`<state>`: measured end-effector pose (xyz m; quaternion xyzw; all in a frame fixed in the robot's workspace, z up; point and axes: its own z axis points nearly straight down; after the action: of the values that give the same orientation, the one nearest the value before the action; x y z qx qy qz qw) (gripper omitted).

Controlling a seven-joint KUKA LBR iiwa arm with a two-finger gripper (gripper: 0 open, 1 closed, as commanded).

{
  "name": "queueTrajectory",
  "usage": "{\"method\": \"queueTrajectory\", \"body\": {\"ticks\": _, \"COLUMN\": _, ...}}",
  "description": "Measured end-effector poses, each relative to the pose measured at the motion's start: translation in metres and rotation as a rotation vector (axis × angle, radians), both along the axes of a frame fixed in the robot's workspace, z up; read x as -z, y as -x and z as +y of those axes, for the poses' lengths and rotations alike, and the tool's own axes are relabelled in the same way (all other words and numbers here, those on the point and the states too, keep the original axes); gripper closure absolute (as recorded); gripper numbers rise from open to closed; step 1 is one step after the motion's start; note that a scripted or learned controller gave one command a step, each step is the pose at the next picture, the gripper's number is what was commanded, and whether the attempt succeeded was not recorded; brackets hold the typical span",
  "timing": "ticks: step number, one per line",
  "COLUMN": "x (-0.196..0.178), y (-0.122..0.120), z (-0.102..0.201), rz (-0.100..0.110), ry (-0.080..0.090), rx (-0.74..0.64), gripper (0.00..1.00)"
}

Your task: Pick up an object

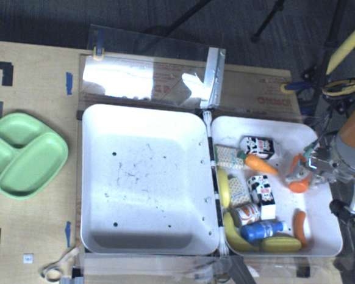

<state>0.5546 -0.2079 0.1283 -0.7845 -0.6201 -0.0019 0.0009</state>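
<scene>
I was at the approach step, my gripper [298, 172] low in the right bin [323, 232] by an orange-red piece [297, 186], jaw state unclear; next move needed a centred close.

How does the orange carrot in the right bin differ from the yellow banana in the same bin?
The orange carrot is short and tapered; the yellow banana is longer and curved. The carrot lies across the middle of the right white bin; the banana runs along its left wall. Both lie flat among other items.
</scene>
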Motion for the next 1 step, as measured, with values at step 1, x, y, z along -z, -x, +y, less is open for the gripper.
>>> {"method": "queueTrajectory", "body": {"ticks": 1, "x": 0.0352, "y": -0.0376, "z": 0.0258, "rz": -0.015, "ry": 0.011, "rx": 0.136, "gripper": 1.0}}
